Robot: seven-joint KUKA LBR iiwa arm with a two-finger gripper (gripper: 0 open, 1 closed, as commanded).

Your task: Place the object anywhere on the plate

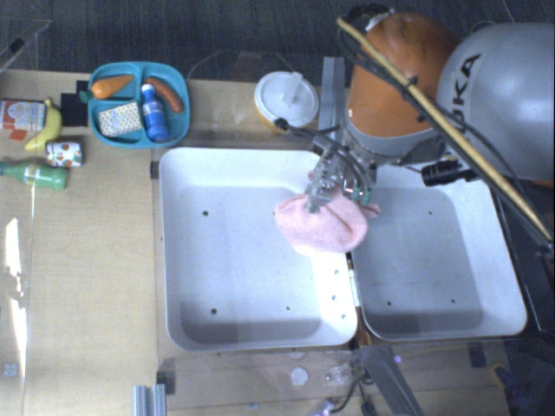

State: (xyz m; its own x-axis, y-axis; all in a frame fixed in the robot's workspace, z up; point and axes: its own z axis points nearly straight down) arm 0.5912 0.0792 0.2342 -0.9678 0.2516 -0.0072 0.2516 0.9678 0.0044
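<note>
Camera view: gripper [328,191] over the left bin's [208,258] right rim, fingers pinching the top of a pink cloth [321,224]. Cloth hangs at that rim, beside the right bin [434,258]. Blue tray [178,89] with toy food behind the left bin's far left corner; white lidded cup [287,99] behind its far right.

A robotics lab. A grey industrial arm [486,85] with an orange band stands at 2 o'clock over a wooden table [78,302] carrying two white bins [225,328] side by side. Toy food serves as props at 10 o'clock: a blue tray [178,102] of plastic items, a banana [48,124], a can [63,153], a green bottle [39,175]. Dark carpet [173,7] lies at 12 o'clock.
</note>
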